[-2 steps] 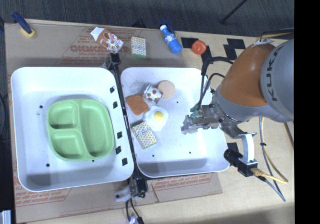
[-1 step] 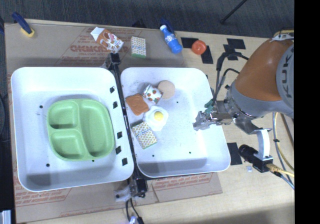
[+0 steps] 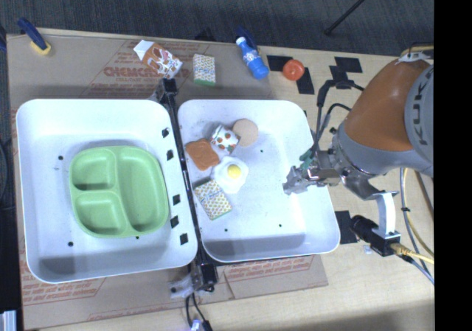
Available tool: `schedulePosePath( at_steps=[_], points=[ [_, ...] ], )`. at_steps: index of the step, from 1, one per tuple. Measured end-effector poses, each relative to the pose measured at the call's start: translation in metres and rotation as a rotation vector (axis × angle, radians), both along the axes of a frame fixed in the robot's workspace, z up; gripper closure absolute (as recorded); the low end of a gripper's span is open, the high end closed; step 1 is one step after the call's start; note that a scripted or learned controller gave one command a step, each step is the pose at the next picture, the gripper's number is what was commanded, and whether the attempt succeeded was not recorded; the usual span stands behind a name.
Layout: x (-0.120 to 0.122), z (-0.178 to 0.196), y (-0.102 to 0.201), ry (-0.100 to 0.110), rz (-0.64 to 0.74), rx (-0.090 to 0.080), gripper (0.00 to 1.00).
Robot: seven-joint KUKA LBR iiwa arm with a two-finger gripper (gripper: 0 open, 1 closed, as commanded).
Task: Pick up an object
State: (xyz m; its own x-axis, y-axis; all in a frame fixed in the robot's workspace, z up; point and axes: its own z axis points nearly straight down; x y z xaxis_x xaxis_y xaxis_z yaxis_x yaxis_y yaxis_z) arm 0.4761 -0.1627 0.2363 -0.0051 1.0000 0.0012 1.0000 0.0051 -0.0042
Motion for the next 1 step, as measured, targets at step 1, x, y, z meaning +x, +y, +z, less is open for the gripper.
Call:
schedulePosePath(
  at_steps=[1],
  points=[
    [0.0605, 0.0139, -0.0025, -0.004, 0.0, -0.001, 1.0]
  ],
)
